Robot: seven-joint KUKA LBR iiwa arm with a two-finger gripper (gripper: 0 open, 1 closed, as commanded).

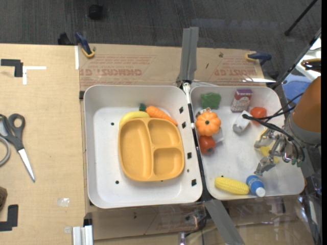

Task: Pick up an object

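Red printed lettering on the flattened cardboard sheet (133,65) behind the two bins, upside down and mirrored from this view, in two patches; left patch seems to include "CHEMICAL", though not reliably legible. Small purple-and-white carton (241,100) in the right bin (286,185) carrying a printed label, too small to read. No other legible text or numbers.

Scissors (18,139) lie on the desk (46,188) at left; blue clamps (84,45) grip the cardboard (133,68) behind.
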